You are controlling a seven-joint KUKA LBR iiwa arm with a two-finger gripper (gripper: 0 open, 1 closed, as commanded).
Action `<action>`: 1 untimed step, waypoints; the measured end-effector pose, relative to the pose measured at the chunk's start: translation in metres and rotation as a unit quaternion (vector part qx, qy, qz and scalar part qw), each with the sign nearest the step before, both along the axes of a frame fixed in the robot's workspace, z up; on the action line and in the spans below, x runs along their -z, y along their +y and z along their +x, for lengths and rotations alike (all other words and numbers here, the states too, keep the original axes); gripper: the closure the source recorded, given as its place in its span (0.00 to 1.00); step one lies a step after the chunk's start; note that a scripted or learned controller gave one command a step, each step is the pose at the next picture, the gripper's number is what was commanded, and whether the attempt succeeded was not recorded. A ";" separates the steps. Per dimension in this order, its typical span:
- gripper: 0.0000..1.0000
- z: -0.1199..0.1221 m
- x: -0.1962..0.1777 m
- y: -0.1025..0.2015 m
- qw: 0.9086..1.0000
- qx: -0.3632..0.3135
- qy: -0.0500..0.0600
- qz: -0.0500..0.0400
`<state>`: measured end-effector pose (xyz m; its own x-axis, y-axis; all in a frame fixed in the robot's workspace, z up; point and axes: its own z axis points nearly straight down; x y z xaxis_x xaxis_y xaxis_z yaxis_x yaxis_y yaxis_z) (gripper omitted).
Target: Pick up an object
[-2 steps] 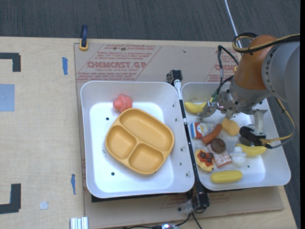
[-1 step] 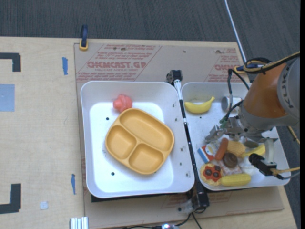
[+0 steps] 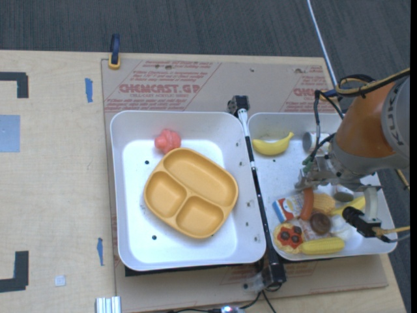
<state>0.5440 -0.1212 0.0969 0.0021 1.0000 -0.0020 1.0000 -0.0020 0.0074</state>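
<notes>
Object for pickup: none is raised yet. The candidates lie in the right bin [image 3: 296,250], which sits toward the right edge of the worktop [image 3: 52,194]. Contents noted: a banana [image 3: 272,144] near the bin's far left corner; an orange carrot-like piece [image 3: 307,204] in the middle; a brown round item [image 3: 319,223] just beside it; a yellow corn-like piece [image 3: 320,245] along the near rim; a small pizza toy [image 3: 289,235] at the near left corner; and a red-and-white packet [image 3: 285,209] just behind it.

The claw [image 3: 317,173] hangs low over the middle of the right bin, directly above the upper end of the carrot-like piece. The arm [image 3: 365,132] covers much of it, and I cannot tell how the claw is set, nor whether it touches anything. Nothing is visibly held.

The left bin [image 3: 124,175], nearer the worktop's centre, carries a yellow divided plate [image 3: 190,193] and a pink lump [image 3: 167,139] at the plate's far side, touching or very nearly touching its rim. Both are well apart from the claw.

Assessment: the approach appears complete or nearly so, the carrot-like piece being the likely target. The grasp and the lift are both outstanding. Risk noted: the items are crowded, so a neighbour may be nudged or caught.
</notes>
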 end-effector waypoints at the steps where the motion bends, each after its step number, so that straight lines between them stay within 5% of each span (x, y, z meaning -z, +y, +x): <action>1: 1.00 0.004 -0.110 0.068 1.000 -0.002 0.003 0.001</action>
